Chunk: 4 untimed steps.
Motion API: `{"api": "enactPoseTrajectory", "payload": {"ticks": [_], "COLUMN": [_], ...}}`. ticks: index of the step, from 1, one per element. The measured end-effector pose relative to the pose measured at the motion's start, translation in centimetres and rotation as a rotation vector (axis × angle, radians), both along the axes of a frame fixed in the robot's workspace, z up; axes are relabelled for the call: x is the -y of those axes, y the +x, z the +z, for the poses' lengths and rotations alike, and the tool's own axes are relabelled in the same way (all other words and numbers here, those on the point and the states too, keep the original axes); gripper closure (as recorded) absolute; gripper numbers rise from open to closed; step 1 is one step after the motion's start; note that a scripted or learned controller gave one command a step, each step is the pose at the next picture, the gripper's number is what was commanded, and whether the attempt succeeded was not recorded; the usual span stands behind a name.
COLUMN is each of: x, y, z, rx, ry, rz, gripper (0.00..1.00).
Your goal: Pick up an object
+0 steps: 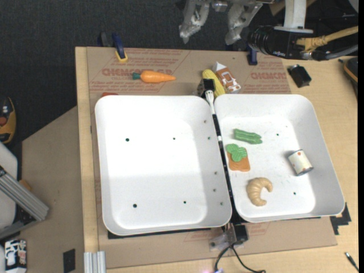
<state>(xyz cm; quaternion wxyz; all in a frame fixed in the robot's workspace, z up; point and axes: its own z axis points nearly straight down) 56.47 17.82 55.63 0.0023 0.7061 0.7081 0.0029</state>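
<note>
Your gripper (211, 30) hangs beyond the bench's far edge, fingers apart and empty; the croissant (259, 190) lies unobstructed near the right bin's (318, 129) near edge.

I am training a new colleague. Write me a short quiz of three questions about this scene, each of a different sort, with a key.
1. True or false: the croissant lies in the left bin.
2. Which item lies outside both bins, on the cardboard behind them? A) carrot B) small white cylinder C) green pea pod
3. Fill in: the tool hangs above the far edge of the bench with its fingers ____ and nothing between them.

Key:
1. False; it lies in the right bin, near the front.
2. A
3. open
</note>
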Motion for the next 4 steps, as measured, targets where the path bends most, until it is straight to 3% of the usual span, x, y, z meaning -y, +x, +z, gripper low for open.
{"api": "enactPoseTrajectory", "payload": {"ticks": [1,2,3,4], "x": [-0.1,-0.1,-0.1,-0.1], "y": [0.0,0.0,0.1,0.1], "z": [1.1,1.1,2.2,2.1], "rx": [0.005,0.004,0.009,0.007], "ry": [0.001,0.000,0.001,0.001], "rz": [0.001,0.001,0.002,0.001], "gripper": [1.00,0.00,1.00,0.00]}}
